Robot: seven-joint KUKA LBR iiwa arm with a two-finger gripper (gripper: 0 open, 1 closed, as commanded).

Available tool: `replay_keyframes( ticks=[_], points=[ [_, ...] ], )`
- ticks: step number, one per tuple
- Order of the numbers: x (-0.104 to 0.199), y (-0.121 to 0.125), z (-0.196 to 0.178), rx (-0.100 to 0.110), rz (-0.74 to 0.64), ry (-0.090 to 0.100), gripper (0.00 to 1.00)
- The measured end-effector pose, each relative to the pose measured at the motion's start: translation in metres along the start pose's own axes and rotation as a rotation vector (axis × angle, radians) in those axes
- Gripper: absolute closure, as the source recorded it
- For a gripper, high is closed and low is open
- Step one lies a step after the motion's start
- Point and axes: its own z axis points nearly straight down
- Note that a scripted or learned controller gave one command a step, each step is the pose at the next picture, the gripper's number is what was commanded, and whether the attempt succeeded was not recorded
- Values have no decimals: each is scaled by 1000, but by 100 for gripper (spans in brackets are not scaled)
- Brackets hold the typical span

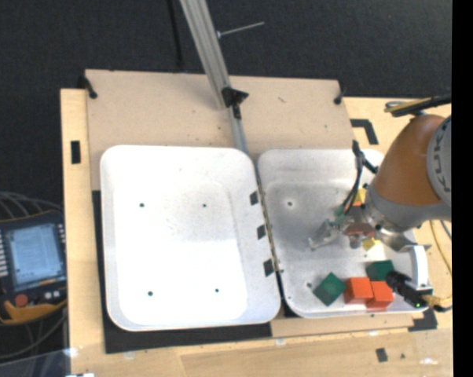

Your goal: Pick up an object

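Green block (328, 288) lies below end effector (323, 237), apart.

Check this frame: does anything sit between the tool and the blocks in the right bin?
Nothing visible does. The tool hangs over bare floor of the right bin; the green block and orange blocks lie nearer the bin's front edge.

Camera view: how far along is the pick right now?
Done: the arm has reached over the right bin. In hand: the end effector sits low above the bin floor, with nothing visibly between its fingers. Left: grasping and lifting something; the green block and orange blocks lie at the bin's near edge.
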Motion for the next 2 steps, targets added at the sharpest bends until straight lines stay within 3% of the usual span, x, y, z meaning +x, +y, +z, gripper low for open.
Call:
replay_keyframes(
  ticks=[1, 2],
  points=[
    [0, 2, -13, -10, 5, 1, 100],
    [3, 3, -77, -12, -4, -1, 100]
  ],
)
